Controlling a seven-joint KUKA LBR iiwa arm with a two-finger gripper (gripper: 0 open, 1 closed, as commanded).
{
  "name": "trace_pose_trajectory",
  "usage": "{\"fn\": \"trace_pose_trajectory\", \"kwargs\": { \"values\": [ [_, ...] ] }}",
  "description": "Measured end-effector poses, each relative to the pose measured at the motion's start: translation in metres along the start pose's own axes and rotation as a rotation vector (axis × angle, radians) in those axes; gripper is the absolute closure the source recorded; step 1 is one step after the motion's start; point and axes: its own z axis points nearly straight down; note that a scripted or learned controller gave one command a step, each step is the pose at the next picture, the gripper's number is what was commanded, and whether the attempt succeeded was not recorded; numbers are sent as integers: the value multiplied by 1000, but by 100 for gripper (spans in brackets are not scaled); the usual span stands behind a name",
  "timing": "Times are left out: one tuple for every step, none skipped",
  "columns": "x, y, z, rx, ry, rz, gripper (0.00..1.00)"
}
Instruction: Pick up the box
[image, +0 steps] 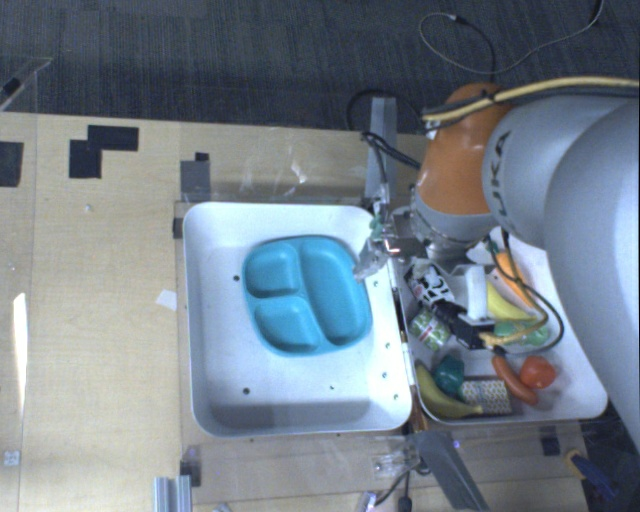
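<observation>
My gripper (441, 272) hangs below the orange wrist band (458, 160), low over the back left part of the right bin (585, 395). Its tips are lost among the clutter there. A small white box-like item (478, 292) stands just right of it, partly hidden by cables and other things. A black-and-white patterned object (432, 288) lies directly under the gripper, touching or nearly so. Nothing can be seen held between the fingers.
The left bin (215, 390) holds a blue divided plate (305, 294). In the right bin lie a green can (431, 326), a banana (447, 399), a teal ball (450, 371), a grey block (489, 393), red-orange items (536, 372) and yellow-green pieces (512, 308). The big grey arm (570, 190) covers the bin's back right.
</observation>
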Motion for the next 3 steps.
{"fn": "trace_pose_trajectory", "kwargs": {
  "values": [
    [-20,-9,-3,1,0,-282,0],
    [-80,-43,0,0,-1,-292,0],
    [-65,-100,0,1,0,-319,0]
  ]
}}
